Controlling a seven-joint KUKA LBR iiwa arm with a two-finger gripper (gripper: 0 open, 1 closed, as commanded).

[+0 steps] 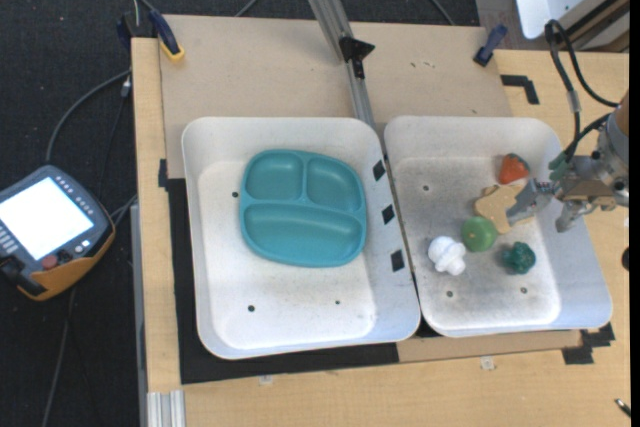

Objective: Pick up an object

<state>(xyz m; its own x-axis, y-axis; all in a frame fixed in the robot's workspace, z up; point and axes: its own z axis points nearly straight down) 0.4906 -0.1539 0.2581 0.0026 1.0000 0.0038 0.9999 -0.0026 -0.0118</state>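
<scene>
The right bin (560, 300) holds several small things: an orange-red piece (513, 169), a flat tan piece (492, 206), a green ball (478, 234), a dark green lump (518, 258) and a white lump (447, 254). My gripper (546, 211) hangs over the bin's right side, open, with nothing between its fingers. Its left finger (522, 204) sits just right of the tan piece, touching or nearly touching it. The dark green lump lies just below the gripper.
A teal divided plate (302, 207) lies in the left bin (215, 315). A metal strut (325, 0) slants down to the gap between the bins. A tablet (45, 230) and cables lie on the floor at left. Cables hang at the right.
</scene>
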